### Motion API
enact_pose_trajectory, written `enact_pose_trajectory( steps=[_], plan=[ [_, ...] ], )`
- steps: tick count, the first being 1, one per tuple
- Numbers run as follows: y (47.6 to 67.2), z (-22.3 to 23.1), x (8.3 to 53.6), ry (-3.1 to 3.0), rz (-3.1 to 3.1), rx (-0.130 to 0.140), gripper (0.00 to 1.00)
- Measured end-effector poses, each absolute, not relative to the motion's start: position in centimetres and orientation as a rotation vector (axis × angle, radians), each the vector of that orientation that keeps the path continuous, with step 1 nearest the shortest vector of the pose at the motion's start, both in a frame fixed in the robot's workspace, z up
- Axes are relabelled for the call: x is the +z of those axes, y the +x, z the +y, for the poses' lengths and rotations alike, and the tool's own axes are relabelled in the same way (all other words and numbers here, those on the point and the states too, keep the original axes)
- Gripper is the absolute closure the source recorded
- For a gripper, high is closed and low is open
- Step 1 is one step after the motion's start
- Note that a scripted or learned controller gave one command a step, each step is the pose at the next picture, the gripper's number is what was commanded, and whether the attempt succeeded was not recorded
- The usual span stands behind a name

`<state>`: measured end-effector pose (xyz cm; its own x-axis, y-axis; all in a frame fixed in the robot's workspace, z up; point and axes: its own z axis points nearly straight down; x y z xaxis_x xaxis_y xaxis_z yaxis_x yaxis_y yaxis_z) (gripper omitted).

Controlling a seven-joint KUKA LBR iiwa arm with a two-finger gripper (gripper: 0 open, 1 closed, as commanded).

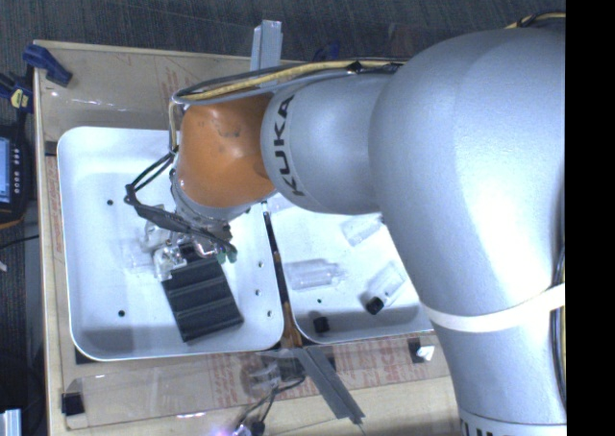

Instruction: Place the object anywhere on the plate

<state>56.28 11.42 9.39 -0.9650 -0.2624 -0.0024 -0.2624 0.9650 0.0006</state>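
My gripper [183, 254] hangs low over the left bin [82, 232], and I can't tell its state because my wrist hides it. A black ribbed block [202, 302] lies just beneath, probably my target; I cannot pick out a plate.

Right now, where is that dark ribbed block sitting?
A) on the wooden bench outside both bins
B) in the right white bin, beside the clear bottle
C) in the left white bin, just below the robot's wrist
C: the dark ribbed block lies on the floor of the left bin, just under the orange-banded wrist, while the clear bottle lies in the right bin.
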Motion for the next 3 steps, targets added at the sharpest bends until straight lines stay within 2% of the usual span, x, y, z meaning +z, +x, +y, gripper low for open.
enact_pose_trajectory(
  steps=[1,2,3],
  plan=[
    [64.9,14.1,9.2,0.053,3.138,-0.002,1.0],
    [59.4,12.8,9.3,0.187,3.133,-0.001,1.0],
    [50.2,11.0,14.2,0.325,3.126,-0.002,1.0]
  ],
)
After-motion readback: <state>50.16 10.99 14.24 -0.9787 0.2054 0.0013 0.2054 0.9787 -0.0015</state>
